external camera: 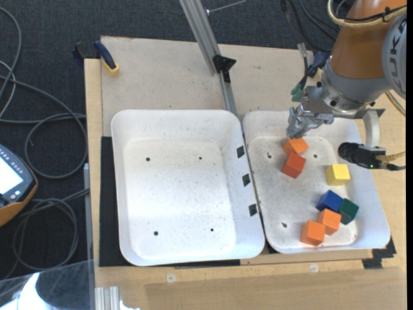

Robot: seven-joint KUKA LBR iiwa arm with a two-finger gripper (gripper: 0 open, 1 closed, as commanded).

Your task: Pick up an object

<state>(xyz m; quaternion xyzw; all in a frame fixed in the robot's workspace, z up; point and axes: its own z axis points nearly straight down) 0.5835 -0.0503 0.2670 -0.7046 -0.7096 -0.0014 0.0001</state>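
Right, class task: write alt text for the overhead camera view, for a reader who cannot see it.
A grey-and-orange robot arm's gripper sits just above an orange block in the right white bin, which also holds red, yellow, blue, green and two more orange blocks. The left white bin sits beside it.

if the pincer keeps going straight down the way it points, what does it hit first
Most likely the orange block directly under the pincer, at the top of the right bin. A red-orange block sits just past it. Depth is hard to judge from this slanted view.
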